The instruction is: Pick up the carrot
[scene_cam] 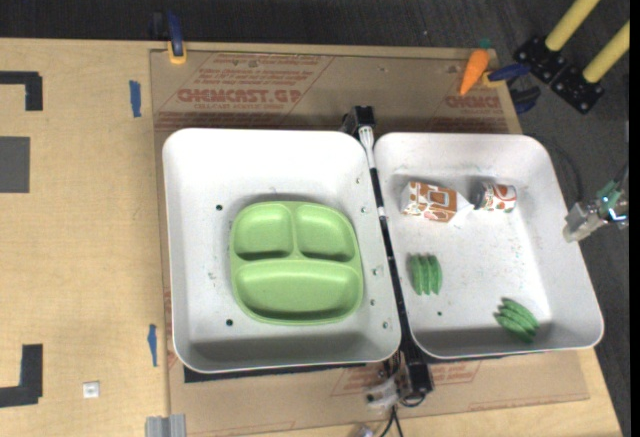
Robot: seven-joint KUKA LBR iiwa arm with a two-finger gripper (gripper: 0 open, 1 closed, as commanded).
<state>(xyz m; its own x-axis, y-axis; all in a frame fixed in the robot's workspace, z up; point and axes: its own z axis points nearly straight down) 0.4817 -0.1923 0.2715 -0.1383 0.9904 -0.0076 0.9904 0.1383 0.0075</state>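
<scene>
In the right bin (560,175), a ridged green piece (518,318) lies at five o'clock and a second green piece (427,275) at eight. The left bin (200,175) bears a green divided plate (296,259) at its centre. At three o'clock, just outside the right bin's rim, sits the gripper (598,213) (how wide it is spread, or what it grips, I cannot tell). Two orange-and-white patterned items (431,200) (497,196) rest towards twelve. The carrot (474,71) lies beyond the bins at twelve o'clock, on the cardboard sheet (250,90).
</scene>
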